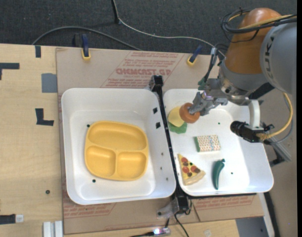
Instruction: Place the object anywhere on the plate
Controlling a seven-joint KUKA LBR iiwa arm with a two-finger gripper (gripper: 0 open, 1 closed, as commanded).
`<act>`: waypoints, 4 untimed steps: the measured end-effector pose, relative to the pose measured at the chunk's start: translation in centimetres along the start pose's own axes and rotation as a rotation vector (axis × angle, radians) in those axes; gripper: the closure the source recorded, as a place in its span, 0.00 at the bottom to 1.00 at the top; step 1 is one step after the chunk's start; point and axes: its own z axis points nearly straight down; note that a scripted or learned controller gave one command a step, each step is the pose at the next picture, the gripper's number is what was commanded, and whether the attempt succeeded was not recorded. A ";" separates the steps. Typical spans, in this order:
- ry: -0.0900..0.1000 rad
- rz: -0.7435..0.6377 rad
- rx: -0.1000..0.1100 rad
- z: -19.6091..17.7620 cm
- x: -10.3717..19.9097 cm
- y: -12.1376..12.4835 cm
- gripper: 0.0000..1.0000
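I'm hovering the gripper over the toy burger, right bin's ten o'clock; can't tell its grip. Next I'm carrying toward the yellow plate, nine o'clock.

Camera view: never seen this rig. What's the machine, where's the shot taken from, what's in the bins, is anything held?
One fixed camera looks down at a slant on two white bins. The grey arm with an orange band is a KUKA robot reaching in from the right. Its gripper sits low over the right bin, right at an orange-brown round piece stacked on yellow and green toy food; whether it is gripped, I can't tell. Also there: a patterned block, a pizza slice, a green pepper. The left bin holds a yellow divided plate, the target.
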 end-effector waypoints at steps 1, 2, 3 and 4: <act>0.001 0.000 0.000 -0.3 4.8 1.9 1.00; 0.000 0.001 0.000 0.6 8.6 4.3 1.00; 0.000 0.000 -0.001 1.4 14.5 6.3 1.00; 0.000 0.002 0.001 2.7 18.6 7.8 1.00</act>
